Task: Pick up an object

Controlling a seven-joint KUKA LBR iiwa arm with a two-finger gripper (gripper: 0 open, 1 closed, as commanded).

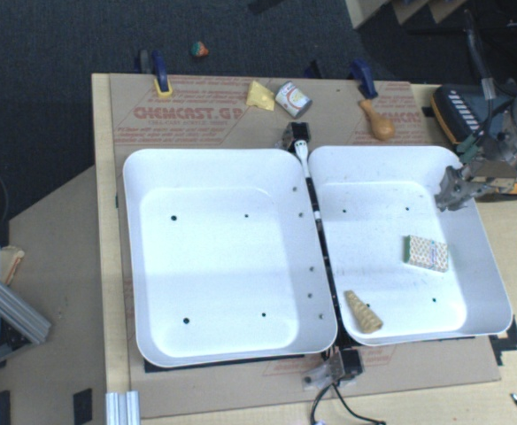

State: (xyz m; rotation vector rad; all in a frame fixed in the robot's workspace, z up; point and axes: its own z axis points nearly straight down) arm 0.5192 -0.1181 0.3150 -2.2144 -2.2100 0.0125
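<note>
The right bin [391, 171] holds two things: a flat patterned rectangular pad [427, 252] toward its right side, and a tan ridged cone-shaped object [362, 311] near its front left corner. My gripper [451, 193] hangs over the bin's right rim, up and to the right of the pad, well apart from both objects. I see nothing between its fingers.
The left bin [214, 171] lies beside the right one. On the board behind the bins lie a yellow wedge [260, 96], a small white box [293, 99] and a tan pear-shaped piece [379, 122]. Blue clamps [160, 71] hold the board's back edge.
</note>
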